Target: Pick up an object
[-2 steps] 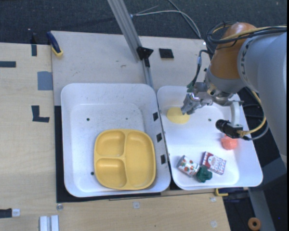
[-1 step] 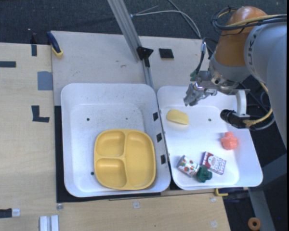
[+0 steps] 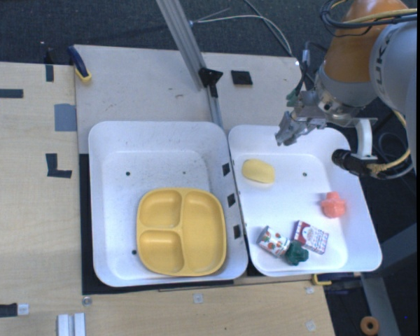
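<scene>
From the overhead camera view, the gripper (image 3: 285,136) hangs over the far edge of the right bin (image 3: 357,254), and whether it is wide or narrow cannot be told at this angle. Nothing is visibly held. The nearest candidate, a pale yellow lemon-like piece (image 3: 258,171), lies just below it on the bin floor, well apart from the pink lump (image 3: 333,206), the two small cartons (image 3: 310,236) and the yellow divided plate (image 3: 181,231). A good pick probably means centring over that piece, then descending straight.
</scene>
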`<act>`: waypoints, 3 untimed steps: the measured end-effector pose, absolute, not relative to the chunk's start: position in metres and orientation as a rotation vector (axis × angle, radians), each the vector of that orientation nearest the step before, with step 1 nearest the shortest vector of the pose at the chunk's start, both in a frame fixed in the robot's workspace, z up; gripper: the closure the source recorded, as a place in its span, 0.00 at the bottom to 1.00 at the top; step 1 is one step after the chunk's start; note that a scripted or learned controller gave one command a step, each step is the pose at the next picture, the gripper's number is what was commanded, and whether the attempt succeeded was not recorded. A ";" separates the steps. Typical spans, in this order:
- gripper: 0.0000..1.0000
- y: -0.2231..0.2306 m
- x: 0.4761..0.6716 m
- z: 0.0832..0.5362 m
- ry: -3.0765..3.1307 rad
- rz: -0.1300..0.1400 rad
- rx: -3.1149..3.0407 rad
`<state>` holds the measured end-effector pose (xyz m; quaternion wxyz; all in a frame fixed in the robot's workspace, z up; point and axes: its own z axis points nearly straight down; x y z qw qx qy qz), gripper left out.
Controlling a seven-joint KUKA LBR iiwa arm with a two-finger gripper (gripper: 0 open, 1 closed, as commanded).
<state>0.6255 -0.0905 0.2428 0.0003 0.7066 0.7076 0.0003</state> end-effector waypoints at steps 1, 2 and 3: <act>1.00 -0.037 0.603 0.233 2.227 -0.004 2.219; 1.00 0.014 0.595 0.221 2.228 -0.004 2.218; 1.00 0.059 0.580 0.213 2.228 -0.004 2.218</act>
